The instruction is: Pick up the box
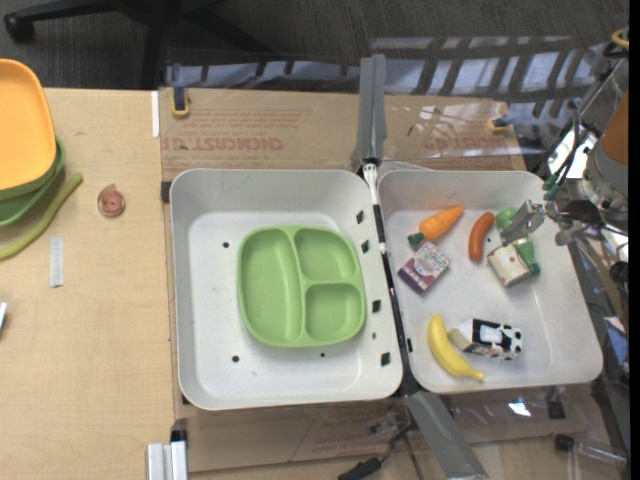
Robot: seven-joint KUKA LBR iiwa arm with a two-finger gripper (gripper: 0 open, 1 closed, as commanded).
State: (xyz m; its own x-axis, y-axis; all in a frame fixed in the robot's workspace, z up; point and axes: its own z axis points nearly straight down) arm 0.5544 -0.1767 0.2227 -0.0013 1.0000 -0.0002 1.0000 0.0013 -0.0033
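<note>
The box (424, 266) is small, purple-pink with a white pattern, and lies tilted in the left part of the right bin (575, 368). My gripper (532, 222) hangs over the right side of that bin, above a white cup-like cylinder (511, 265) and a green toy (512, 215). It is well to the right of the box and apart from it. Nothing can be seen in its grasp.
In the right bin also lie a carrot (440, 222), an orange-red pepper (481, 235), a banana (451, 348) and a black-and-white toy (496, 339). The left bin (200, 268) holds a green divided plate (301, 286). Yellow and green plates (22, 138) sit far left on the bench.
</note>
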